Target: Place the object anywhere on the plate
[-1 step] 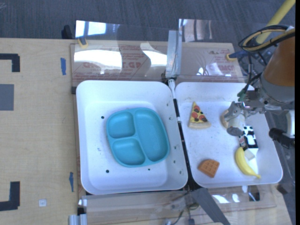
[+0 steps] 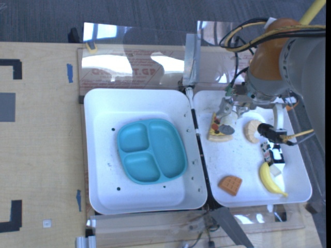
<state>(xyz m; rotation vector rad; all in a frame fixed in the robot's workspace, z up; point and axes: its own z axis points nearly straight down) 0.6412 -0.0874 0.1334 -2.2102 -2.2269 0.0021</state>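
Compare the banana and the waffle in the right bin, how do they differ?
The banana is yellow, long and curved; the waffle is orange-brown, squarish and gridded. The banana lies near the bin's right wall, the waffle further left, toward the middle divider. Both lie flat in the right bin, near its front edge, apart from each other.

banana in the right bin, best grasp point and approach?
Grip the banana across its thick middle, coming straight down from above. It lies flat and curved near the right bin's front right corner, long axis running roughly front to back, so close the fingers across its narrow width. The wall on its right side leaves little room; keep the fingers compact.
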